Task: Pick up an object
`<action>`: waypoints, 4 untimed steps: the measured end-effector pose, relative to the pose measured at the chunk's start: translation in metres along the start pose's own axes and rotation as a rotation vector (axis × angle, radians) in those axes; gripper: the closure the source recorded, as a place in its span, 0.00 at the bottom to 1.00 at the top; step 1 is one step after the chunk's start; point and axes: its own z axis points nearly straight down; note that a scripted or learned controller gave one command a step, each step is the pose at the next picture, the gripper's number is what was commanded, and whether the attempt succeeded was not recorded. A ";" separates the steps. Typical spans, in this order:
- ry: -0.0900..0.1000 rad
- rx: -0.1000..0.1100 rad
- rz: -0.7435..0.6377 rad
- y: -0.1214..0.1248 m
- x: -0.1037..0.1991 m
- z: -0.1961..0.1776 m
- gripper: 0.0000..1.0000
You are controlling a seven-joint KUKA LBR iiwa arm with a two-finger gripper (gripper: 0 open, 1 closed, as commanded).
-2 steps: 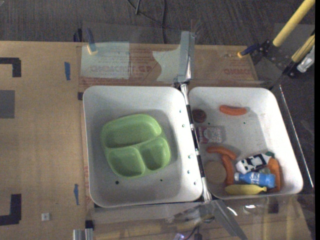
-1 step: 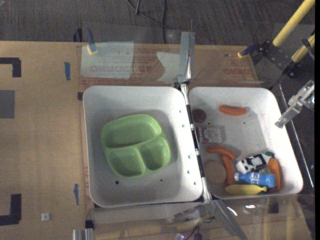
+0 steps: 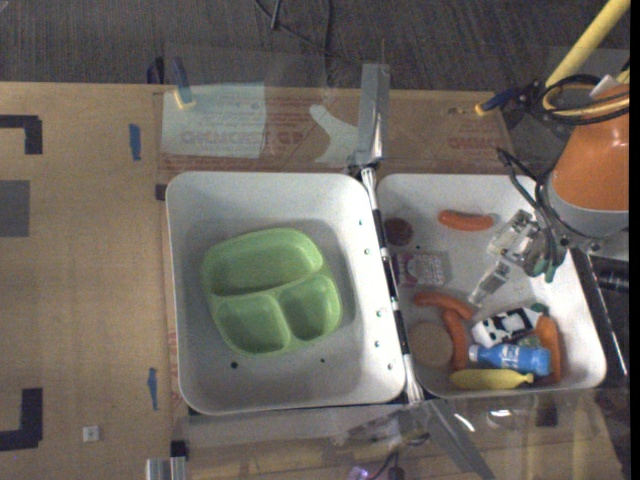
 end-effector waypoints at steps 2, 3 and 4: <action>-0.015 -0.006 -0.033 -0.085 -0.018 0.054 0.00; -0.003 -0.001 -0.065 -0.008 -0.118 -0.024 0.00; -0.007 -0.001 -0.032 -0.016 -0.120 -0.225 0.00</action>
